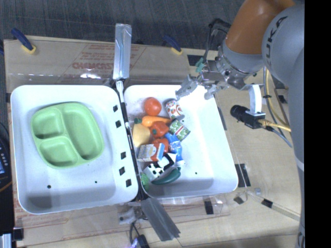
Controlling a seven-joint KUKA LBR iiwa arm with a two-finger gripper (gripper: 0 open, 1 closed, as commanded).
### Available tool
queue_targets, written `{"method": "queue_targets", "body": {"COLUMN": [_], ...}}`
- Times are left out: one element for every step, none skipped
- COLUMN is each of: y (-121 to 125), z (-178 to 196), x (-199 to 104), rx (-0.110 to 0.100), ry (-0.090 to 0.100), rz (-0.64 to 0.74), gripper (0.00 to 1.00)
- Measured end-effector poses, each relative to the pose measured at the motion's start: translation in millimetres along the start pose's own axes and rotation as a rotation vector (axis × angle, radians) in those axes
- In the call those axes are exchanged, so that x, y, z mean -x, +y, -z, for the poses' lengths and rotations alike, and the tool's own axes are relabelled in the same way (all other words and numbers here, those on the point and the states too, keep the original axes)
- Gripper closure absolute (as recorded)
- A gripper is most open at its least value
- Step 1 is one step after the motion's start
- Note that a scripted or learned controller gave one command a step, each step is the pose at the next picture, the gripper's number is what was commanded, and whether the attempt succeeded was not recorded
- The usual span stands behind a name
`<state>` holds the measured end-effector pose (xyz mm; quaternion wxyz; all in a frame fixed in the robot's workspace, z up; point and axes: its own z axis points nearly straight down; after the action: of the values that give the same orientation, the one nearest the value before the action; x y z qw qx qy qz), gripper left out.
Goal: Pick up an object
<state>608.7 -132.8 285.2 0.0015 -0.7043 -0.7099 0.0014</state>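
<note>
The claw hangs open and holds nothing, above the right bin's far rim. The toy pile lies below and to its left, well apart.

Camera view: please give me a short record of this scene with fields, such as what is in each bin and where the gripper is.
left bin: holds one green divided plate
right bin: pile of small toy food items along its left side
top of pile: red tomato
near tomato: orange carrot-like piece, yellow piece
gripper: above the right bin's upper edge, jaws open
held object: none seen between the jaws
arm: enters from the right
</note>
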Motion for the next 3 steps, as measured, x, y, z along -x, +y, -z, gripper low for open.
{"method": "queue_targets", "body": {"y": [40, 49, 34], "z": [-130, -166, -63], "x": [9, -32, -64], "rx": [-0.005, -0.002, 0.004], "ry": [0.000, 0.002, 0.001], "rz": [0.060, -0.221, -0.355], "gripper": [0.00, 0.00, 0.00]}}
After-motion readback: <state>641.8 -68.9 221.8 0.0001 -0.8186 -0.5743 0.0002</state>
